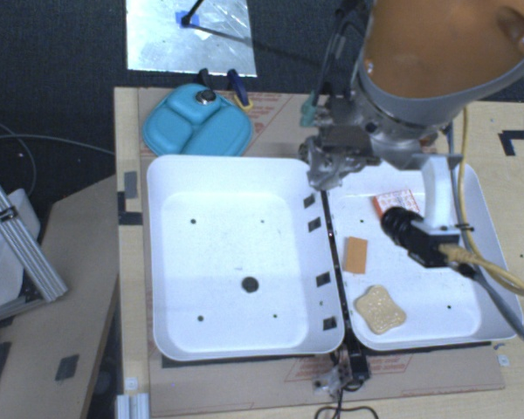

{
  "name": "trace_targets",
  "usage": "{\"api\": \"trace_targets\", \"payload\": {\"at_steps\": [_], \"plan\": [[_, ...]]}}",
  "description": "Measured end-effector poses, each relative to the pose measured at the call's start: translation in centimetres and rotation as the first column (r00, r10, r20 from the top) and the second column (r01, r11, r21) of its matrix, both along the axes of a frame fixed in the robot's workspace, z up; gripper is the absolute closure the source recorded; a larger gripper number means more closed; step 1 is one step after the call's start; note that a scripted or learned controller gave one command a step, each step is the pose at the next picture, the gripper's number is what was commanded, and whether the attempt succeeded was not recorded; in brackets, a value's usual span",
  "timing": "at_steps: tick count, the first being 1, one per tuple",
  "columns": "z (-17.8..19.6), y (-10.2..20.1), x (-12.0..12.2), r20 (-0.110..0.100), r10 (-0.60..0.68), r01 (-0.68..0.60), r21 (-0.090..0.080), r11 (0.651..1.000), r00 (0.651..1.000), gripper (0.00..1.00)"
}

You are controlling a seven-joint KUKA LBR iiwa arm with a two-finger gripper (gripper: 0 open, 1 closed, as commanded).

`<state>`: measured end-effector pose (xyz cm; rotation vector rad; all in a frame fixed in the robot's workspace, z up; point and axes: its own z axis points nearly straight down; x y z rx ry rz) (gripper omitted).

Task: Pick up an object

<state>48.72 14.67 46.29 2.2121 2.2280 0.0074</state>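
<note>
No obj picked yet. Candidates sit mostly in the right bin point(428, 326): red-white packet point(395, 202) upper middle, orange tile point(355, 254) below it nr the bin's left wall, beige biscuit point(380, 309) lower down twd the frame bottom. All three lie apart from each other. A small dark disc point(250, 284) lies alone in the left bin point(218, 225), centre-low.

Gripper point(328, 169) hangs over the top end of the seam where the bins meet, up and left of the packet. Nothing visible in its grasp; can't tell how far open it is, the wrist hides that.

Step, as I read it: approach/positioning, pre-grasp. Next move prob needs a shift right and down-frame over packet or tile, then descend w/ jaws wide enough to straddle a flat item. Flat pieces may slip.

Outside the bins: blue box point(196, 125) upper left, foil point(190, 20) above it.
</note>
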Motion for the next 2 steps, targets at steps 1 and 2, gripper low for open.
{"api": "trace_targets", "payload": {"at_steps": [1,2], "plan": [[1.1,0.0,0.1,0.003,0.004,-0.004,0.001,1.000,1.000,1.00],[2.2,0.0,0.1,0.006,0.008,-0.008,0.003,1.000,1.000,1.00]]}}
